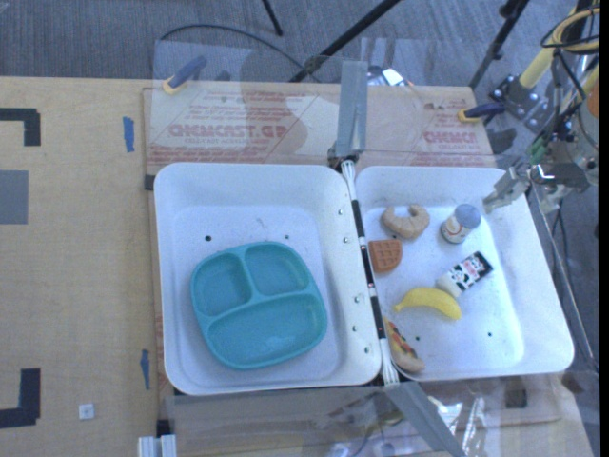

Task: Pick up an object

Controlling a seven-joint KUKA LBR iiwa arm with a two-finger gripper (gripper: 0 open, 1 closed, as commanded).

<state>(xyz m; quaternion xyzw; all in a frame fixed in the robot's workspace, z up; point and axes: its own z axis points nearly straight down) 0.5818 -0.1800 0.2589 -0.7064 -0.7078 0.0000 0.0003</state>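
Observation:
The right bin (542,331) holds several toy foods. A tan croissant (406,221) lies near the back, and a brown waffle (385,255) sits beside the divider. A small grey can (460,224) stands at the back right, with a black-and-white milk carton (464,274) in front of it. A yellow banana (429,302) lies mid-bin, and a hot dog (404,347) rests in the front left corner. My gripper (514,185) hovers over the bin's back right rim, just right of the can, touching none of the objects.
The left bin (181,198) carries a teal divided plate (258,303). A grey divider rail (362,255) runs between the bins. Clear plastic panels stand behind them, and cables and clamps crowd the upper right.

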